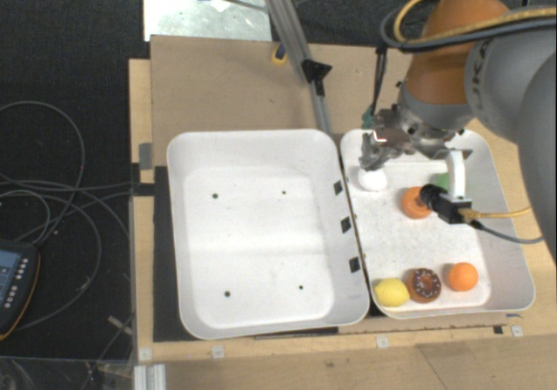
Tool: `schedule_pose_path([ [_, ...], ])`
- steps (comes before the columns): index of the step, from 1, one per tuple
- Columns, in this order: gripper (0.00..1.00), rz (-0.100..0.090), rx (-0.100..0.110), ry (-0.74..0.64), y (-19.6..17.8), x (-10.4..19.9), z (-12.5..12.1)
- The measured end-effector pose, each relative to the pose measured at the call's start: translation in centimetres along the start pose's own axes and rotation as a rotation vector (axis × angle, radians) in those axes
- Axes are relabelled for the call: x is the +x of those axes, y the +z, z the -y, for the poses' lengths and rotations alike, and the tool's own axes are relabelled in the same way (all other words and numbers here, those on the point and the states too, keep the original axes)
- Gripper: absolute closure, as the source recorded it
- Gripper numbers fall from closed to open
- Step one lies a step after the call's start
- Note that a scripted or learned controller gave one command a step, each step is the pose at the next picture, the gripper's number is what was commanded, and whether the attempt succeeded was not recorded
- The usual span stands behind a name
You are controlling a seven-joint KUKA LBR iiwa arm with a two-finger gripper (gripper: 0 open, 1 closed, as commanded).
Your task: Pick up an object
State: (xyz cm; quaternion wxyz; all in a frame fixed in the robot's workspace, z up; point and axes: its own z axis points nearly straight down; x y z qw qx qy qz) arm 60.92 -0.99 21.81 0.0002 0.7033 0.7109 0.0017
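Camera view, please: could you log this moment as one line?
gripper: above small white round object | right white bin: yellow lemon, brown doughnut, orange ball | grasp: unconfirmed

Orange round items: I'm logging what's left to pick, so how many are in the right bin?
2: one orange item mid-bin beside the arm's black fitting, one orange ball near the front edge. The arm may hide others.
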Motion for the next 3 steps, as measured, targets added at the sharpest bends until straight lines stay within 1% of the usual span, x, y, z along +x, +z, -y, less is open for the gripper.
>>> schedule_pose_path([
  [1, 1.00, 0.000, 0.000, 0.000, -1.3, 5.1, -1.0],
  [2, 1.00, -0.001, 0.000, 0.000, -1.9, 10.4, -1.2],
  [3, 0.00, 0.003, 0.001, 0.004, -1.9, 10.0, -1.2],
])
